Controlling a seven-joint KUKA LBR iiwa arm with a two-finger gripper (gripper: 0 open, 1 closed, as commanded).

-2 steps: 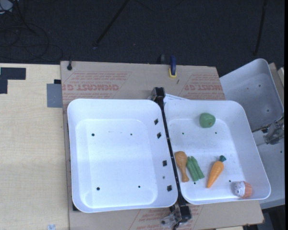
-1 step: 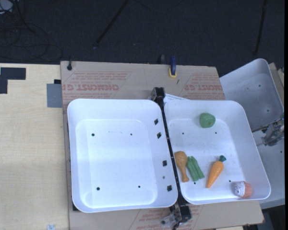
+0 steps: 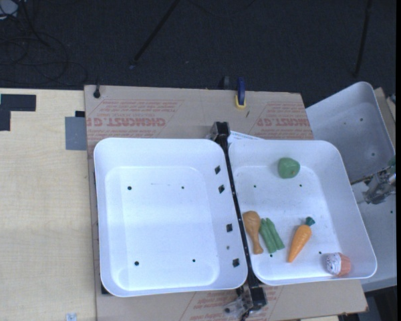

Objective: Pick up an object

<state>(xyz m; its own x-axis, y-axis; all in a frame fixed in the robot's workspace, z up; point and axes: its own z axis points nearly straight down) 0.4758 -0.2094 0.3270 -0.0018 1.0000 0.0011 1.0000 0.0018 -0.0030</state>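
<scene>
Nearest the camera, in the right bin, a small orange-and-white toy sits in the front corner, with a toy carrot, a green bean pod and a tan gourd-shaped toy lying apart along the floor, and a green ball-like toy farther back. Every piece rests in the bin, so the pick has not yet begun. No object is lifted, and whether the jaws are spread or pressed together cannot be told.
</scene>
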